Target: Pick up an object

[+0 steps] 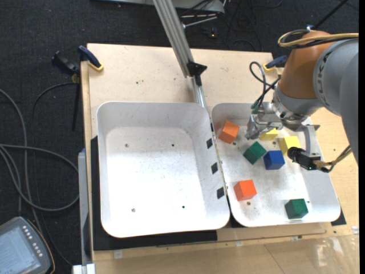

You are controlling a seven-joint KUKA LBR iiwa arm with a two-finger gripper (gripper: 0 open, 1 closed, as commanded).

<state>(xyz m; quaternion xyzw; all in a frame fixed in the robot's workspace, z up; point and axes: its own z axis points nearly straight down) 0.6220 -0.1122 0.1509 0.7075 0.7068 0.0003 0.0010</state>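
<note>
The table (148, 67), pale wood, fills most of the view, and its near edge lies closest to the camera at 6 o'clock. On it sit two shallow white bins side by side. The left bin (114, 119) is the larger and holds only dark specks. The right bin (325, 201) holds all the blocks.

The grey arm (336, 67) with its orange band reaches in from 3 o'clock and bends down into the right bin's far end. The gripper (255, 129) hangs low there, at about 12 o'clock within that bin; its state cannot be made out from here.

Blocks in the right bin: an orange block (229, 132) just beside the gripper at its 9 o'clock; a yellow block (269, 134) at its 3 o'clock; a green block (254, 152) just below it at 6 o'clock; a blue block (274, 159) beside that; another yellow block (289, 144) further right. Well apart, toward the near end, lie a second orange block (245, 189) and a second green block (296, 208).

By appearances, no block is lifted yet: every one seems to rest on the bin floor. The reach looks done; grasping and raising remain.
</note>
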